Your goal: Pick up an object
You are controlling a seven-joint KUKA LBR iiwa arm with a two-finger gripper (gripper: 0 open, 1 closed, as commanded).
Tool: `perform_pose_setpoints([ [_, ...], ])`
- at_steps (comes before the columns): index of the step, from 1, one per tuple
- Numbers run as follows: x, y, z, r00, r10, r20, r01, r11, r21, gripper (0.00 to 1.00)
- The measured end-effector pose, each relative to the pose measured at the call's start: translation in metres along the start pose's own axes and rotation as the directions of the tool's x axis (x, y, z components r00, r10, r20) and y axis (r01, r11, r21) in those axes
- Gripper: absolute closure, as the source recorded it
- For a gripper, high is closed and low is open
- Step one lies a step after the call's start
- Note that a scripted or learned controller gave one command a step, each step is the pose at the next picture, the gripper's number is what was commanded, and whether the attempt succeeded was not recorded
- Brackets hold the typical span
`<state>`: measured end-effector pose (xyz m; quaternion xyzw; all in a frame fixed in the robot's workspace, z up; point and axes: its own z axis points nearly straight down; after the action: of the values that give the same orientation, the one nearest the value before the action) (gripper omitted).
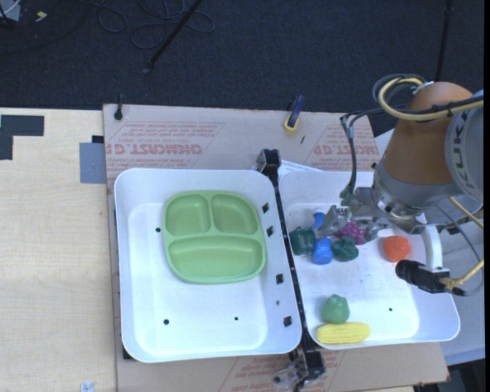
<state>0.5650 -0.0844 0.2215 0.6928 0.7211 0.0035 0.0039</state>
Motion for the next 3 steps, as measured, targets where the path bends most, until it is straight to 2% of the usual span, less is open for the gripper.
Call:
perform_pose_setpoints([
  [1,-0.002,-0.002,0.022,0.999,0.039,-0.002,-0.039,0.999,0.018,0.00],
  [2,-0.005,-0.006,0.051,0.999,0.038,-0.001,-0.038,0.999,0.011,0.00],
  [3,-0.003,-0.010,0.095,0.999,0.044,-0.001,-0.044,0.999,0.012,0.00],
])
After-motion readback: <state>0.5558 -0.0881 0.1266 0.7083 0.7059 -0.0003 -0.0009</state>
